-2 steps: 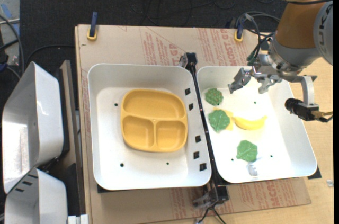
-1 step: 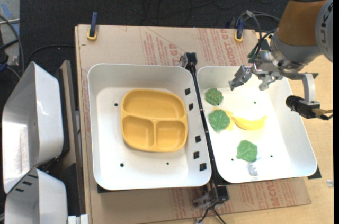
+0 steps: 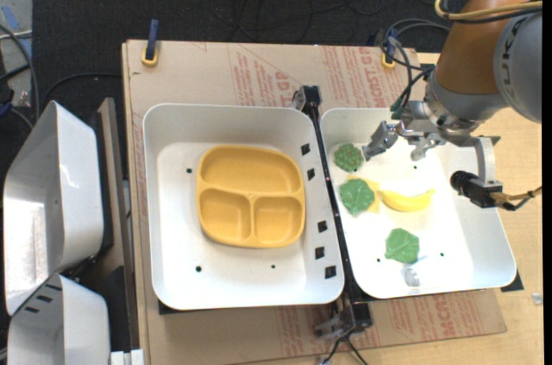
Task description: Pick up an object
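The right bin (image 3: 483,255) holds three green leafy pieces and a yellow banana. One green piece (image 3: 348,157) lies near the bin's upper left, a second (image 3: 357,196) just below it, and a third (image 3: 402,246) toward the front. The banana (image 3: 407,199) lies in the middle, right of the second green piece. My gripper (image 3: 398,142) hangs over the upper part of this bin, fingers spread apart with nothing between them. It sits to the right of the upper green piece and above the banana.
The left bin (image 3: 164,208) holds a yellow divided tray (image 3: 251,195). A black divider (image 3: 321,182) runs between the bins. A small grey bit (image 3: 411,275) lies near the right bin's front. White containers (image 3: 47,199) stand off the bench at left. Cables trail behind.
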You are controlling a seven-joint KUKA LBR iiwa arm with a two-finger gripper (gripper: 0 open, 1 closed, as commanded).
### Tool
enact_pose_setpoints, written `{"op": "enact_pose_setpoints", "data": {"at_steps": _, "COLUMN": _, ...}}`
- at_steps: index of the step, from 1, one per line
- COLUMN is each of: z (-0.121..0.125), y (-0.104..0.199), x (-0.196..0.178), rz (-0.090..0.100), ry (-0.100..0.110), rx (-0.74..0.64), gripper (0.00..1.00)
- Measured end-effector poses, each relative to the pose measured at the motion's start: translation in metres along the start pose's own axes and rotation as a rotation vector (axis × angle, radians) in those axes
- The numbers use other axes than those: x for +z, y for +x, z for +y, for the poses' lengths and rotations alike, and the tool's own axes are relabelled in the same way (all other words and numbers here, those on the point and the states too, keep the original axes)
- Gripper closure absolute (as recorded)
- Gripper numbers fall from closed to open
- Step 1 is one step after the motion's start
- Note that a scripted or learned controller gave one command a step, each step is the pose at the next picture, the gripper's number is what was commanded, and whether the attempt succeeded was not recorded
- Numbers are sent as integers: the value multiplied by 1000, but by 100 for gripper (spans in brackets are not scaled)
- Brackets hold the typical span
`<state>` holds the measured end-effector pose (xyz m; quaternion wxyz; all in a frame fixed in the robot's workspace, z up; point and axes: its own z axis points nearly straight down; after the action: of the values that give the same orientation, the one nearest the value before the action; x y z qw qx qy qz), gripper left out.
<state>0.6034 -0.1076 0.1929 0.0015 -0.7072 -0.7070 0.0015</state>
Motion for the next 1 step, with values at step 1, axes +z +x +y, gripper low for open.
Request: {"op": "enact_pose_setpoints", "data": {"at_steps": 1, "z": 8, "y": 3, "x": 48, "rz": 0, "ry": 0, "rx": -1, "gripper": 0}}
